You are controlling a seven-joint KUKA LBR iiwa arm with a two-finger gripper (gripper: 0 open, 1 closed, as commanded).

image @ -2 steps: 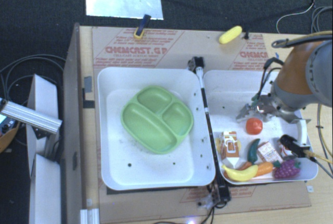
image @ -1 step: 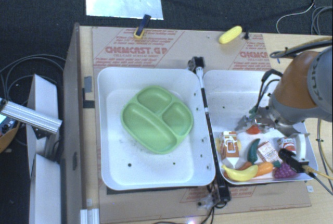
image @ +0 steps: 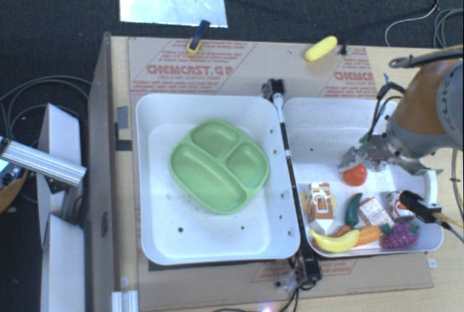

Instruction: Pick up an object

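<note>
Nearest the camera, a heap of toy food crowds the front edge of the right bin [image: 330, 115]: a banana [image: 335, 241] in the front left corner, a carrot [image: 366, 234] and a bunch of grapes [image: 401, 234] beside it, with a small printed carton [image: 320, 202] and a green pepper [image: 353, 209] just behind. Further back in that bin, a red tomato [image: 354, 175] lies near the middle, and the gripper [image: 366, 157] hangs directly over it, close to or touching its top. Whether its fingers are spread or closed cannot be told from this angle, and nothing shows the tomato held between them. In the left bin [image: 156, 129], a green divided plate [image: 219, 166] sits at the centre. Beyond both bins, a yellow object [image: 320, 48] rests on the cardboard sheet [image: 232, 60] near its far edge.

The tomato looks the likely target. Being round and smooth, it could roll or squirt out sideways if the fingers close off-centre, and a low approach risks pushing it toward the pile at the front edge rather than lifting it.
</note>
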